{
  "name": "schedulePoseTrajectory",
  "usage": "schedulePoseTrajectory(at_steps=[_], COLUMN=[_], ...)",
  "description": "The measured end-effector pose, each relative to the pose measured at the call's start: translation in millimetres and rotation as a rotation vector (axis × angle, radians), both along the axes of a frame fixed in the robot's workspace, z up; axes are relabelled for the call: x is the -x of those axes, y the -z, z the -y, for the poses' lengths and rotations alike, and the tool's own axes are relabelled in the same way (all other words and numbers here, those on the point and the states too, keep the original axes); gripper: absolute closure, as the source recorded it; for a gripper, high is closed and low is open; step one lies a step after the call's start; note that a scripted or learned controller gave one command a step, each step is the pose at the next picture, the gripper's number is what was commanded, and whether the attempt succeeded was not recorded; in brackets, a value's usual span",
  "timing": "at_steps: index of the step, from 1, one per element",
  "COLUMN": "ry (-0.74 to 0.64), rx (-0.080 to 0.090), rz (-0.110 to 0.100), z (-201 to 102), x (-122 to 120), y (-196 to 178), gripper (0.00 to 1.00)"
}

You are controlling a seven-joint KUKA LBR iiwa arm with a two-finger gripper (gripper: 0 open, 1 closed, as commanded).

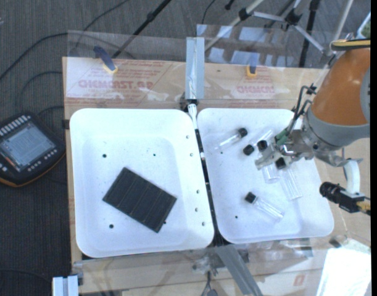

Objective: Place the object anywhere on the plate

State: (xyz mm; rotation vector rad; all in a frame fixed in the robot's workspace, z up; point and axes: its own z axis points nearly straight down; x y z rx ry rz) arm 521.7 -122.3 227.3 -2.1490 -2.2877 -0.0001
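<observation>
Gripper (279,148) lowered over clear vials (271,165); finger state cannot be told. Vials judged light, slippery, fragile; best gripped mid-barrel. Plate (139,200) well apart.

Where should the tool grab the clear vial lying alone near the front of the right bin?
Probably mid-body on the clear vial, coming straight down with fingers across its narrow width. It lies flat and slanted, black cap at its upper-left end, apart from the others.

Dark carpet floor (28,54), tripod legs (281,11)

fixed overhead camera, slanted, both bins (139,184)
</observation>
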Motion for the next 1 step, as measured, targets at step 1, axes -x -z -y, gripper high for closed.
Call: schedulePoseTrajectory(at_steps=[1], ry=[0.023], rx=[0.002], rz=[-0.003], z=[-70.4], x=[-88.1], y=[33.1], gripper=[1.00])
